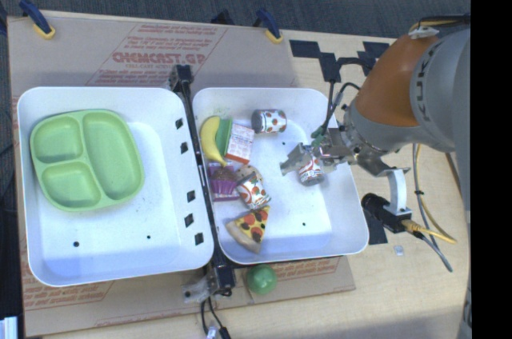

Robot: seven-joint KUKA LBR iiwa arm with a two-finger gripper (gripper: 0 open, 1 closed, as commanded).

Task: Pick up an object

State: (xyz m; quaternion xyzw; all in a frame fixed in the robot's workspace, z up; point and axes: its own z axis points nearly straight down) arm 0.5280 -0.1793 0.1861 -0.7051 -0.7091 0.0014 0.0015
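fingers (294, 162) closed around a small red-and-white can (311, 171), pinching it over the right bin (346, 227), near the bin's right side. gripper (306, 166) reaches in from the right on the grey arm (416, 93). in the same bin: banana (210, 139), second can (269, 121), pizza slice (250, 228). green divided plate (84, 158) lies in the left bin (104, 253). green ball (261, 279) sits on the bench just below the bins.
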